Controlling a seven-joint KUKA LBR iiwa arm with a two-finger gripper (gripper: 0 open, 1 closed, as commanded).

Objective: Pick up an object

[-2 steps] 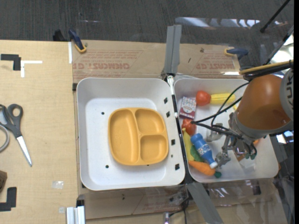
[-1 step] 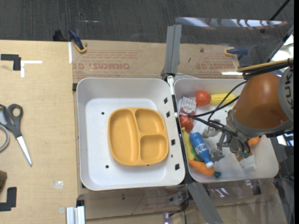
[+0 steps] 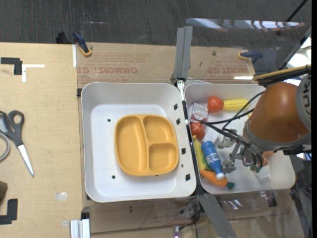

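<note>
The right bin (image 3: 277,182) holds several small items along its left side: a blue bottle (image 3: 212,157), an orange carrot (image 3: 215,178), a yellow piece (image 3: 198,147), a red ball (image 3: 197,129), a red-and-white packet (image 3: 199,111), a tomato (image 3: 215,103) and a yellow corn cob (image 3: 235,103). My gripper (image 3: 237,157) hangs low in this bin, just right of the blue bottle, under the arm's orange band (image 3: 277,114). Cables and the wrist cover much of it.
The left bin (image 3: 94,133) carries a yellow divided plate (image 3: 146,144). Scissors (image 3: 18,138) lie on the bench at far left. A grey post (image 3: 183,51) stands between the bins at the back. A clamp (image 3: 81,42) sits behind the left bin.
</note>
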